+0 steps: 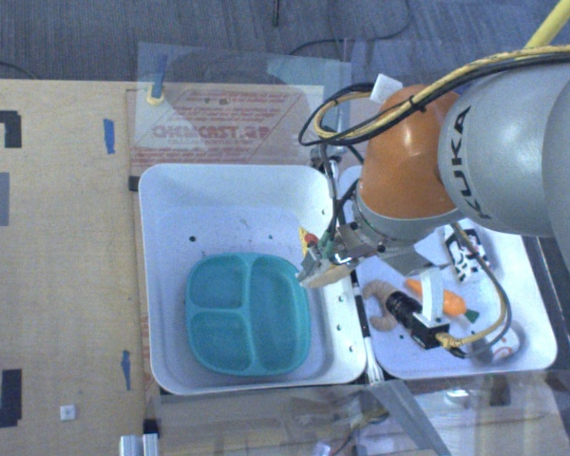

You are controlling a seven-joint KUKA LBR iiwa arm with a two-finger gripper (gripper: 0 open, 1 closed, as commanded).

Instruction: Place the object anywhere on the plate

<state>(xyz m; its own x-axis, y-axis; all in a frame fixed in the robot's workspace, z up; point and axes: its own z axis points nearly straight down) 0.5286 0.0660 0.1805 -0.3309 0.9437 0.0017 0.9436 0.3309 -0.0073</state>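
From the camera view, two shallow white bins sit side by side on a pale wooden bench (pixel 57 255). The left bin (pixel 171 207) has smooth, rounded plastic walls and a few dark specks on its floor. On that floor, toward the near side, lies the plate (pixel 249 313): a teal, matte, rounded-square dish divided into three compartments by raised ridges.

The arm (pixel 513 150) enters from the right, a glossy grey casing with a domed orange band (pixel 408 160) above the wrist, wrapped by black and yellow cables. The gripper (pixel 325 259) hangs over the ridge between the two bins, just beside the plate's right edge. Something tan and wedge-shaped juts from its tip toward the plate, with small red and green bits above it; whether that is a held object or part of the tool, and how the tool is set, I cannot tell.

The right bin (pixel 537 340) holds a jumble: a small orange carrot-shaped toy (pixel 441 300) with a green tip, a tan curved piece (pixel 377 310), and a white black-spotted item (pixel 465 255), partly hidden by the arm.
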